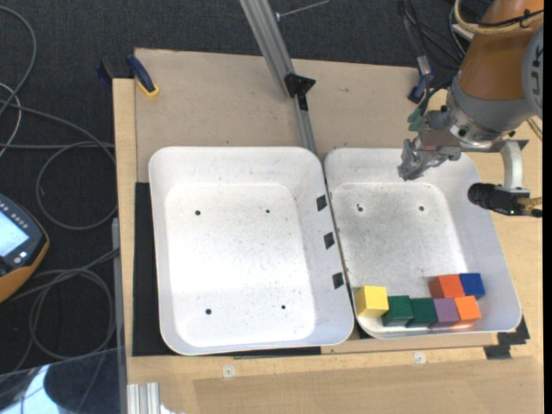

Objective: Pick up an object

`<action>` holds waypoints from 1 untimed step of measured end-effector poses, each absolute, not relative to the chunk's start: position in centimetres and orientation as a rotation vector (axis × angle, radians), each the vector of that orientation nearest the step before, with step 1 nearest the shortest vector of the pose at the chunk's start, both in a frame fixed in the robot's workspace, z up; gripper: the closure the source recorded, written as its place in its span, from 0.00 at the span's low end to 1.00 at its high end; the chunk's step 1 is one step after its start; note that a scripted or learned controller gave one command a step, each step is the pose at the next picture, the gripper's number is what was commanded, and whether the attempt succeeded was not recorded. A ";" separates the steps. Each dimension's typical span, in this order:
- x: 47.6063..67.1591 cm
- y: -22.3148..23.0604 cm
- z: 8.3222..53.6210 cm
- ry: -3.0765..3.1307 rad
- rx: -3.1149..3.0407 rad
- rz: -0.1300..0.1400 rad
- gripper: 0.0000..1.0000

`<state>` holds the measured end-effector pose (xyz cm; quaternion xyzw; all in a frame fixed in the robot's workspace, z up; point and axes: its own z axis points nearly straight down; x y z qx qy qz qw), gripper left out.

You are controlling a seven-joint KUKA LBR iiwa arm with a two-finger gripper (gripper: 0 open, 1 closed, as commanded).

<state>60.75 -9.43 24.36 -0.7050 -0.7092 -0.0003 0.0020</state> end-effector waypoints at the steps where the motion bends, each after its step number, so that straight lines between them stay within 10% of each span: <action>1: 59.8 -3.9 25.2 -2.227 -2.211 -0.003 1.00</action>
